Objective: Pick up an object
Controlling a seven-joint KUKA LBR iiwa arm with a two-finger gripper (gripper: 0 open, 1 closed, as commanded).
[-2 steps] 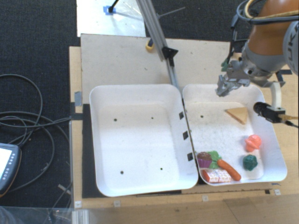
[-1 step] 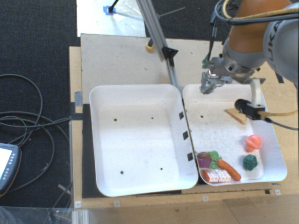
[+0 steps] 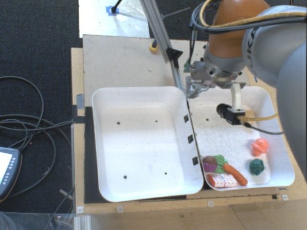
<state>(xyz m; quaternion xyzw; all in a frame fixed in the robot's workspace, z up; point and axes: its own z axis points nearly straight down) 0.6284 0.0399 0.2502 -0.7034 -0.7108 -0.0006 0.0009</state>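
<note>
Toys lie along the right bin's near edge: carrot, green piece, salmon piece, purple-and-green piece, red-and-white packet; tool hangs over its far left corner, well apart from them; spread or pressed together, cannot tell.

The left bin and right bin looked like smooth white plastic (faintly glossy), the bench beyond them matt pale board, the arm's orange band shiny.
</note>
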